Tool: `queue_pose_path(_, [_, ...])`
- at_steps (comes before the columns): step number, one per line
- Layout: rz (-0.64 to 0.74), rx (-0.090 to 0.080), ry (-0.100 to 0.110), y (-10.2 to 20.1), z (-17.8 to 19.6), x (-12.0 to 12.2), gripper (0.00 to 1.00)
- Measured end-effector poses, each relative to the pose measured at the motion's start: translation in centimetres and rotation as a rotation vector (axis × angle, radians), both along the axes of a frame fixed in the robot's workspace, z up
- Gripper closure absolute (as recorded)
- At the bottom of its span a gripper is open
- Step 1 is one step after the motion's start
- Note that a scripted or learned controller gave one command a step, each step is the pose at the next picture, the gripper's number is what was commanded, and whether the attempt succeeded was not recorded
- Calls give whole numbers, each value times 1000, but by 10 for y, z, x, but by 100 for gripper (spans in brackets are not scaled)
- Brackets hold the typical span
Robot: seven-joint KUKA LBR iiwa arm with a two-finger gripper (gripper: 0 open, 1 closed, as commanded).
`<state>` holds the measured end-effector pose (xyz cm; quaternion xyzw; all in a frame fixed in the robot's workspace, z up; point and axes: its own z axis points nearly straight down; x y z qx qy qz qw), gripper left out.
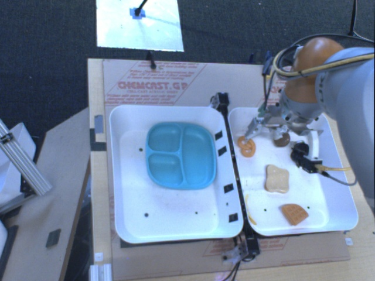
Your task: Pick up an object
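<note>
In the right bin [347, 206] lie an orange pretzel-shaped piece [246, 147], a small brown piece [282, 140], a pale slice of bread [276, 179] and an orange waffle wedge [293, 213]. My gripper [265, 134] hangs low over the far part of that bin, open, with its fingers spread. One fingertip [248, 135] is just above the pretzel piece and the other is beside the brown piece. Nothing shows between the fingers.
The left bin [117, 174] holds a blue divided plate [179, 156]. A black strip with clips [229, 157] runs between the bins. A black cable and connector [306, 157] trail from the wrist over the right bin. A white sheet [139, 16] lies beyond the bench.
</note>
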<state>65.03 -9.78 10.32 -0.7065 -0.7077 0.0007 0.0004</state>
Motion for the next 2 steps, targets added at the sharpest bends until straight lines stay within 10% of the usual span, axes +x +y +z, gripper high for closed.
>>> queue_pose_path(1, [0,-1,-6,0,-17,2,0])
queue_pose_path(2, [1,2,-17,2,-1,6,100])
